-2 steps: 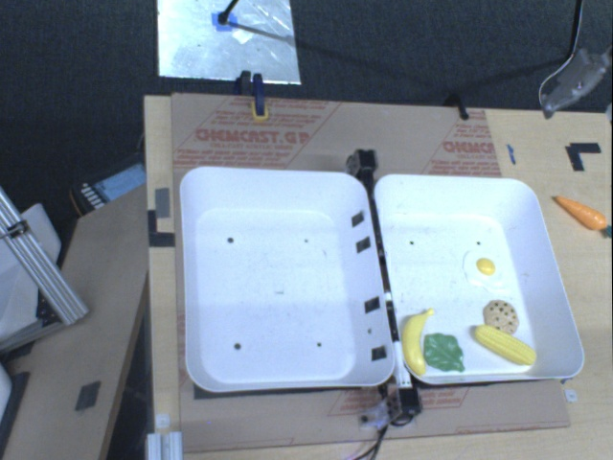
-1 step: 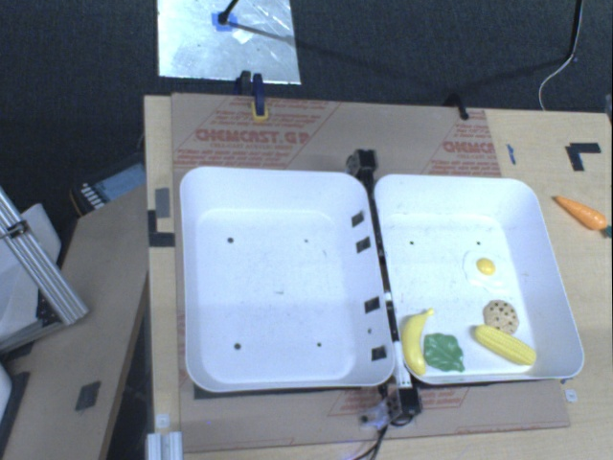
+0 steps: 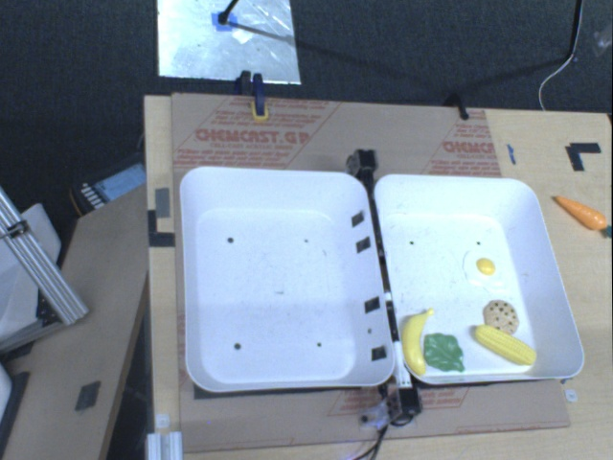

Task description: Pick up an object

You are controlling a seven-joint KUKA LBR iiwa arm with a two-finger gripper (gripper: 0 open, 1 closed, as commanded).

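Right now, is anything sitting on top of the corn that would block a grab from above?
Nothing visible covers the corn. The cookie lies just behind it, close enough to crowd the fingers, and the bin wall runs close on its right.

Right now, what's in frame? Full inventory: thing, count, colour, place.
bins: 2, white, side by side on the bench
banana: 1, yellow, right bin, near-left corner, touching the leafy piece
leafy green piece: 1, green, right bin, near edge, right of the banana
corn cob: 1, yellow, right bin, near-right corner
cookie: 1, tan with dark specks, right bin, just behind the corn
fried egg: 1, white with a yellow yolk, right bin, right of centre
carrot: 1, orange, on the bench outside the right bin, at its right
board: 1, brown with red print, under the bins
foil sheet: 1, silver, on the dark floor behind the bench
clamp: 1, dark with yellow, far edge of the board
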